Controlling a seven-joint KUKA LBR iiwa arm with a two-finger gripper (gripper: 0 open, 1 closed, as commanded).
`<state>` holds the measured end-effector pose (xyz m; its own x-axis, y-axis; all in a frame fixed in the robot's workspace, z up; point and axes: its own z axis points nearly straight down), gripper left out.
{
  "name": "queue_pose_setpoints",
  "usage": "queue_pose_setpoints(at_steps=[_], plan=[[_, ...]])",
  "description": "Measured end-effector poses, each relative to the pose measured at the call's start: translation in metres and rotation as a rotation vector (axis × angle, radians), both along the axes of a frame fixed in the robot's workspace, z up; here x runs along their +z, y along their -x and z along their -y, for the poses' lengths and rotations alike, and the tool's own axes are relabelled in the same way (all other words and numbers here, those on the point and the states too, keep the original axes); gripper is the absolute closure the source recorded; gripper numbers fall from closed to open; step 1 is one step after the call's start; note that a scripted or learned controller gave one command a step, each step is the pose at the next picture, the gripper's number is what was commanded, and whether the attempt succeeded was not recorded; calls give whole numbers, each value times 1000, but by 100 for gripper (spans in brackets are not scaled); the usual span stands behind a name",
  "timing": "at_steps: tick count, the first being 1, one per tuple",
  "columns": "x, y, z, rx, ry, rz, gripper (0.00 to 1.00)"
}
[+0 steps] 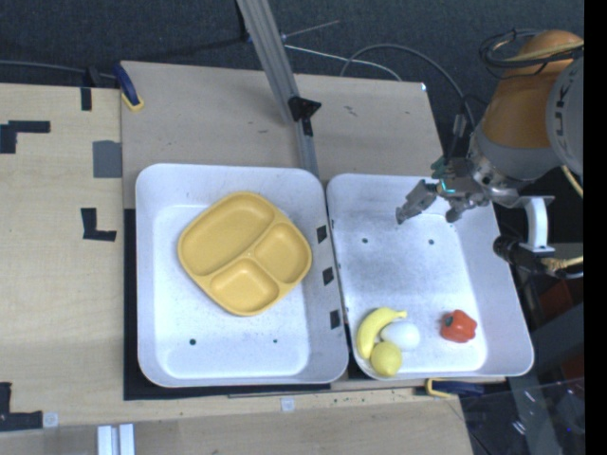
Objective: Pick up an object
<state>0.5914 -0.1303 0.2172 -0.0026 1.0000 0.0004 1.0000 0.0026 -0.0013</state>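
Low in the right bin huddle a banana, a lemon and a white egg, with a red pepper just beside them. Up at that bin's far end hangs the gripper, its fingers spread apart and holding nothing, well apart from all four. I judge this the approach step: next it must travel down the bin, centre over one piece and descend; a yellow tray sits in the left bin.
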Motion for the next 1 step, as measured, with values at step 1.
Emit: queue_pose_setpoints(at_steps=[1], plan=[[0,0,0,0,0,0,0]])
